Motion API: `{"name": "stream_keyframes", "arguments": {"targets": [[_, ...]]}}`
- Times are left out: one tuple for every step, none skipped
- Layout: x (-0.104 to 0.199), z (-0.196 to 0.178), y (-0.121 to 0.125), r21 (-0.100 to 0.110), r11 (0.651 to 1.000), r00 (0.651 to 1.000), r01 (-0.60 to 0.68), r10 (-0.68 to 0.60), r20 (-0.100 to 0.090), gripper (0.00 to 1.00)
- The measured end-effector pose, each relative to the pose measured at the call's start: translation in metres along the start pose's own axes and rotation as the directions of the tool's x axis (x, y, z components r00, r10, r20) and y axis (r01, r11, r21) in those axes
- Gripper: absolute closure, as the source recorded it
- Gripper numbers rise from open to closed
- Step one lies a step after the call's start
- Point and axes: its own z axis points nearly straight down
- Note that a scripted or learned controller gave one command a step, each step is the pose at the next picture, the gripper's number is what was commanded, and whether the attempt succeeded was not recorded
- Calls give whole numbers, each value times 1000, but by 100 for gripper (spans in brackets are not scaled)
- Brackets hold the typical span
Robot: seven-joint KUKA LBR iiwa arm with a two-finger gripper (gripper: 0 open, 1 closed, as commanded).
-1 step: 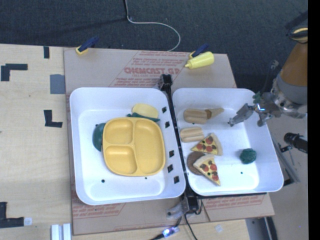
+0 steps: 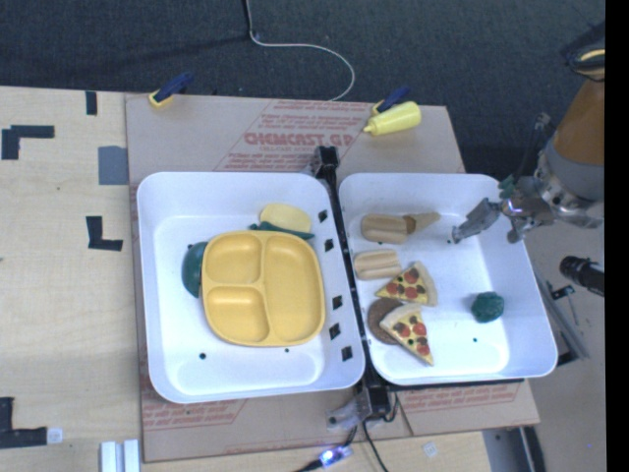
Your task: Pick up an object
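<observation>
The right bin (image 2: 511, 357) holds a tan bread roll (image 2: 385, 227), a smaller bun (image 2: 376, 263), two pizza slices (image 2: 408, 285) (image 2: 410, 332) and a dark green ball (image 2: 486, 307). My gripper (image 2: 488, 232) hangs over the bin's far right part, above and slightly behind the green ball. Its two fingers (image 2: 472, 222) are spread apart and open, with nothing between them. The orange-banded wrist (image 2: 580, 136) comes in from the right edge.
The left bin (image 2: 162, 362) holds a yellow divided plate (image 2: 263, 288), a pale yellow piece (image 2: 285, 217) behind it and a green item (image 2: 194, 268) at its left. A yellow clamp (image 2: 393, 118) and a blue-yellow clip (image 2: 169, 88) sit on the cardboard behind the bins.
</observation>
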Motion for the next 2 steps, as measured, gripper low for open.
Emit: {"name": "stream_keyframes", "arguments": {"targets": [[1, 59, -9, 4, 1000, 1000, 0, 0, -1, 0], [-2, 118, -19, 5, 1000, 1000, 0, 0, -1, 0]]}}
